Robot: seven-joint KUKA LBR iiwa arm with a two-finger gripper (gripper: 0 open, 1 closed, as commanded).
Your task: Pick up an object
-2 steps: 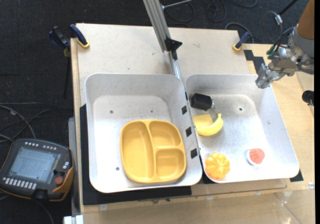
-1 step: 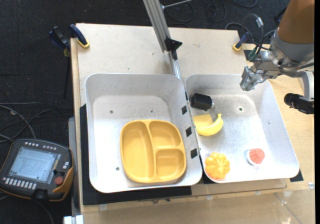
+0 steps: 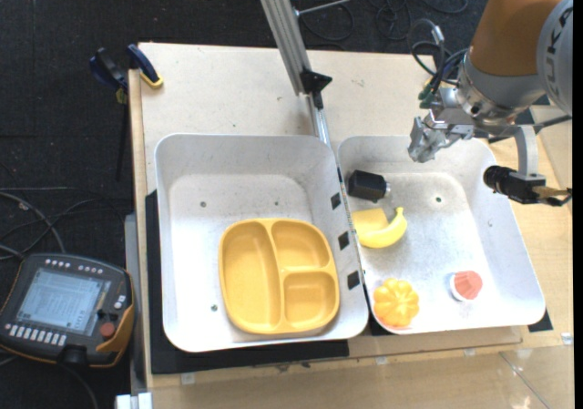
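The right bin [image 3: 492, 243] holds a yellow banana [image 3: 380, 228], a small black block [image 3: 367, 185], an orange pumpkin-like toy [image 3: 396, 302] at its front edge and a small red and white round piece [image 3: 466, 285]. My gripper [image 3: 424, 148] hangs over the bin's back rim, above and to the right of the black block, with nothing seen between its fingers. It stands well apart from every object.
The left bin [image 3: 182, 179] holds a yellow divided tray [image 3: 278, 275]. A slanted metal pole [image 3: 287, 29] rises between the bins. A teach pendant [image 3: 64, 307] lies off the bench at the left; a blue and yellow clamp [image 3: 137, 66] sits at the bench's back left corner.
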